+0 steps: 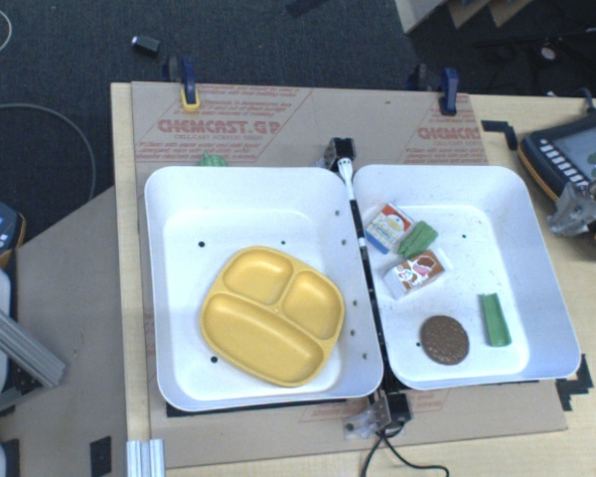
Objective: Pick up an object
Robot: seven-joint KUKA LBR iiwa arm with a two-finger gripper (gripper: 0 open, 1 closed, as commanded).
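Observation:
The right bin (536,266) holds several small items. A blue and white packet (387,229) lies at its upper left, with a small green piece (418,238) leaning against it. Just below them is a red and white packet (417,273). A brown round disc (444,339) sits near the front rim, and a green bar (494,319) lies to its right. In the left bin (179,217) rests a yellow three-compartment plate (270,312). My gripper (576,210) shows as a grey shape at the right edge, just outside the right bin's rim and away from all the items.
A black and yellow handheld unit (564,154) lies on the bench behind the gripper. Blue clamps (188,79) (448,89) hold the board at the back edge. A black bar (358,237) runs along the seam between the bins.

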